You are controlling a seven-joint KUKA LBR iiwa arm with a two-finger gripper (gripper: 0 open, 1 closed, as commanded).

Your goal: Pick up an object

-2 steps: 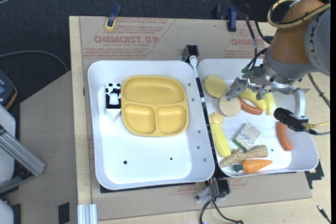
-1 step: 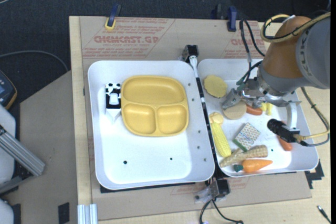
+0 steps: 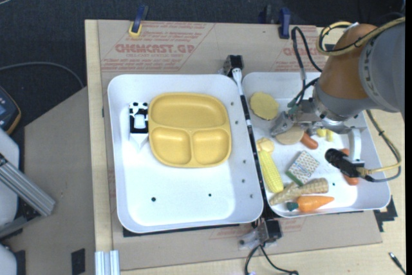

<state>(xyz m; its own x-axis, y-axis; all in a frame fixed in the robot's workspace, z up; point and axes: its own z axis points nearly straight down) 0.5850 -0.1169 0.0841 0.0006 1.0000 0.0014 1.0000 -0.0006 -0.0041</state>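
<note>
Dark carpet surrounds a bench carrying two white bins side by side. On the left, the left bin (image 3: 129,158) holds a yellow divided plate (image 3: 190,127) and a small black-and-white item (image 3: 138,118). On the right, the right bin (image 3: 380,193) holds toy food: a yellow disc (image 3: 263,105), a corn cob (image 3: 269,167), a carrot (image 3: 314,203). The gripper (image 3: 290,122) sits low among these, beside a tan piece (image 3: 289,136); whether the jaws are spread or pressed together I cannot tell. Nothing looks lifted, so the pick seems not yet done.
</note>
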